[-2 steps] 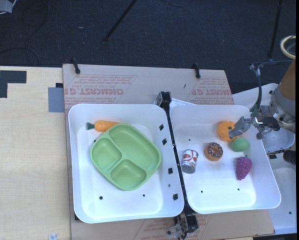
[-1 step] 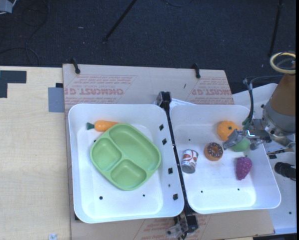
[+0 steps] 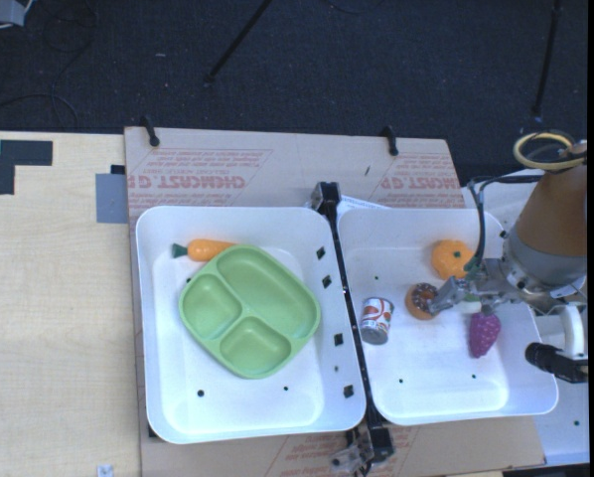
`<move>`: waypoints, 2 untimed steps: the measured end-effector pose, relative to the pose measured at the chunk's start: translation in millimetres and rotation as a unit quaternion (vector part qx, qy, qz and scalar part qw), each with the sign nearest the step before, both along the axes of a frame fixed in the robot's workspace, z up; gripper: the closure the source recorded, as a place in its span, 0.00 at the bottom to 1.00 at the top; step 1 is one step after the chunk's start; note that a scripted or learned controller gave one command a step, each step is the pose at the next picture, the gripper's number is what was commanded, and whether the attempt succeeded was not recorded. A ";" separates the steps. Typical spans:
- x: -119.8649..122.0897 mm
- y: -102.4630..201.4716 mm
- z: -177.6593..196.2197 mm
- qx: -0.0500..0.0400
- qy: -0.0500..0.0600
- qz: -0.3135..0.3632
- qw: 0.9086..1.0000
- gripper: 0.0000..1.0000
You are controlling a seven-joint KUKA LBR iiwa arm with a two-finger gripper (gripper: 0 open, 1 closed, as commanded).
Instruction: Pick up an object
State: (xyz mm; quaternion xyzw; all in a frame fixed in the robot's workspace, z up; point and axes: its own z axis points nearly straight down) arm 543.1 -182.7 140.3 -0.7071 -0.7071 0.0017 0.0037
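The right bin [image 3: 446, 405] holds an orange fruit [image 3: 451, 257], a brown doughnut [image 3: 420, 299], a red and white can [image 3: 375, 319] lying on its side, and a purple bunch of grapes [image 3: 483, 333]. My gripper [image 3: 446, 296] hangs low in this bin. It sits right beside the doughnut's right edge, just below the orange and up-left of the grapes. Whether it touches the doughnut is unclear. The grey arm with its orange band [image 3: 555, 217] comes in from the right.
In the left bin [image 3: 168, 386] lie a green divided plate [image 3: 249, 309] and an orange carrot [image 3: 210, 249] at the plate's upper left. A black divider [image 3: 343, 306] separates the bins. Bare white floor lies at the front of the right bin.
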 end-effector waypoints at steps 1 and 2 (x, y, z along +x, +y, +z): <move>-0.6 1.4 -53.2 0.000 -0.001 0.000 1.000 0.00; -0.7 0.3 -41.0 -0.001 -0.001 -0.002 1.000 1.00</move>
